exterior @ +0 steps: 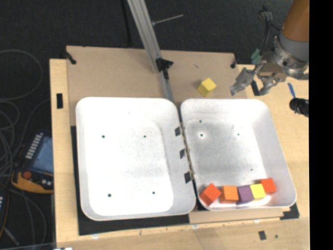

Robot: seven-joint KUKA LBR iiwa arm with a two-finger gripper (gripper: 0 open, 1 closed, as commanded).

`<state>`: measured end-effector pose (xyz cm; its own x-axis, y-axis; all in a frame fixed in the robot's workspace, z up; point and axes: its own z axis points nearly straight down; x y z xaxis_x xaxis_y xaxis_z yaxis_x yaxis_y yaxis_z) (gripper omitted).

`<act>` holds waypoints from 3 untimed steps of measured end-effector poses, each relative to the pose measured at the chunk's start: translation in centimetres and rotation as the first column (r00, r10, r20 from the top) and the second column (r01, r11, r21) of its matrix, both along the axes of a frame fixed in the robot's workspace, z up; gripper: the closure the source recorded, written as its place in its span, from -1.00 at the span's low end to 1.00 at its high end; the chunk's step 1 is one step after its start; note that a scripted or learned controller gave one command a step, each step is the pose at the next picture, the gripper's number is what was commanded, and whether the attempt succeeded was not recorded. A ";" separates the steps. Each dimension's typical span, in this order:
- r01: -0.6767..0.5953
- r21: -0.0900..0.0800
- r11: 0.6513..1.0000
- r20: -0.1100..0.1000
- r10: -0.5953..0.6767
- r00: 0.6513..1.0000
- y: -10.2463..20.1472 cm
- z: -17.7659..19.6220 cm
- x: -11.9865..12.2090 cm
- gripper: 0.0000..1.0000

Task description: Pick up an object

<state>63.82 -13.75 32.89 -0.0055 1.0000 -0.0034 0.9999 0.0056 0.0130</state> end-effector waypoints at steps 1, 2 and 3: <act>0.002 0.001 1.000 -0.013 -0.002 1.000 1.3 -1.0 -1.4 -1.00; 0.000 0.005 1.000 -0.022 0.000 1.000 8.3 -10.9 -4.2 -1.00; 0.001 0.005 1.000 -0.020 -0.001 1.000 12.2 -13.4 -11.5 -1.00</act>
